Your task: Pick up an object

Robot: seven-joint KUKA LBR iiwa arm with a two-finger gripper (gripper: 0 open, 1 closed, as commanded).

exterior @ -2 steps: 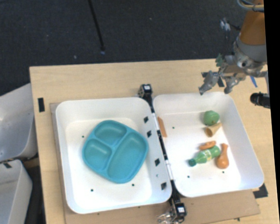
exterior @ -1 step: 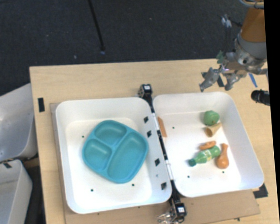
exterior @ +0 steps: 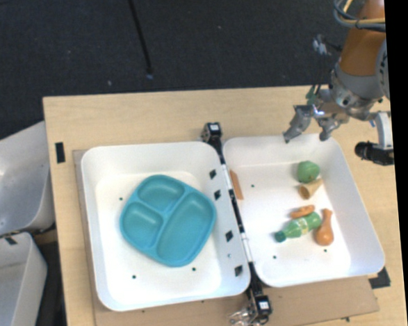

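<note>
The gripper (exterior: 306,127) hangs over the far edge of the right bin (exterior: 359,242), its two fingers spread apart with nothing between them, so this looks like the approach step: no object is picked yet. The candidates lie along the near-right part of that bin: a green ball (exterior: 307,170) nearest the gripper, touching a small tan piece (exterior: 310,188) on its near side, then a small orange piece (exterior: 303,211), a green bottle (exterior: 298,227) and an orange gourd-shaped toy (exterior: 324,230) close together. A thin orange stick (exterior: 237,186) lies against the bin's left wall. The left bin (exterior: 103,270) holds a blue divided tray (exterior: 167,220). The next move probably calls for lowering toward the ball and centring the fingers on it, clear of the tan piece. The arm's upper part is cut off at the right, and the small pieces are too blurred to identify
</note>
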